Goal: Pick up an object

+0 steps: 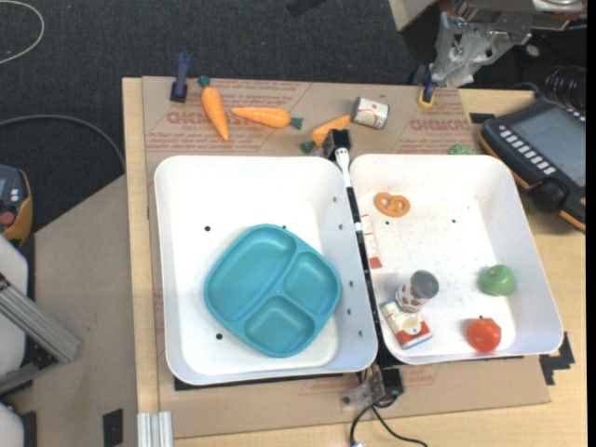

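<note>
**Ana:** Up at the far right corner, beyond the bins, the pincer (463,56) hangs over the back edge of the tabletop (279,96). I cannot tell how it is set; it is too small and cluttered up there.

**Ben:** And nothing visibly in it. So what is nearest?

**Ana:** The right bin (521,212) lies below and toward the camera from it. Closest in there is the pretzel (392,204), near the far-left part of that bin. Farther forward sit a green apple (497,280), a red tomato (483,334), and a small can (416,291) just beside a little carton (408,327).

**Ben:** The left bin?

**Ana:** It has a blue divided plate (272,290), well apart from the arm.

**Ben:** Then I judge the pretzel the likeliest target: the arm must come forward, slightly left, and down. It lies flat, so a grasp looks tricky.
</note>
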`<move>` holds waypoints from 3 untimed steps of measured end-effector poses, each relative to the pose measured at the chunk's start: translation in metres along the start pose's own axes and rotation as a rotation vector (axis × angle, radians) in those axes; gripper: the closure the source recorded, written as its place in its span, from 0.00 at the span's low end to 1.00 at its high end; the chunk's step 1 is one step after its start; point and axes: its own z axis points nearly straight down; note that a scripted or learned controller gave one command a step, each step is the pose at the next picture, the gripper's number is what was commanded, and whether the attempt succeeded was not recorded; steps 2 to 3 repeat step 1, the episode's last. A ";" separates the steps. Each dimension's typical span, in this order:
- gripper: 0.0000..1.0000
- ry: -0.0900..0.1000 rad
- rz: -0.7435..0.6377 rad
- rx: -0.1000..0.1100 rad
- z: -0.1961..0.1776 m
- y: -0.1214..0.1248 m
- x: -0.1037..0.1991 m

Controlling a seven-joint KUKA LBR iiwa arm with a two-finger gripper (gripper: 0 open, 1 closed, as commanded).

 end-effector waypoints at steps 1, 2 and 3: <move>1.00 0.001 -0.011 0.023 0.185 0.025 0.022; 1.00 0.001 -0.011 0.023 0.185 0.025 0.022; 1.00 0.001 -0.011 0.023 0.185 0.025 0.022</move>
